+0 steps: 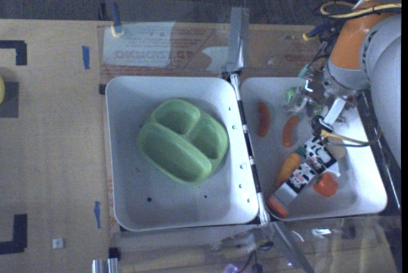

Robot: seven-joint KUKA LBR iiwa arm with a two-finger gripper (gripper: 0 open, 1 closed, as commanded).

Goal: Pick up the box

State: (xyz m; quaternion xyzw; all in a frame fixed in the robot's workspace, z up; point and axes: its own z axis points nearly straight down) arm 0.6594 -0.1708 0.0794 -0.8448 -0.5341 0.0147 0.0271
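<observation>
White plastic formed both bins, and the box, a long carton printed with black-and-white cow patches, was seen lying at a slant in the right bin, its near-left end lower in the view and its far-right end pointing up toward the arm. An orange carrot-like piece was lying just beside it on the left, a red-orange piece was touching or nearly touching its right side, and another red piece was seen at its near-left end. Two sausage-shaped pieces were lying farther left in the same bin, while a green divided plate sat in the left bin. The gripper was poised above the far-right end of the box, close over it, but it could not be told whether anything was being gripped, and the gripper's state could not be made out from this angle. The step in hand was judged to be the approach or the descent onto the box, with no lift yet evident. A closure across the narrow width of the box, kept clear of the crowding pieces on either side, was judged to be what the next move required.
</observation>
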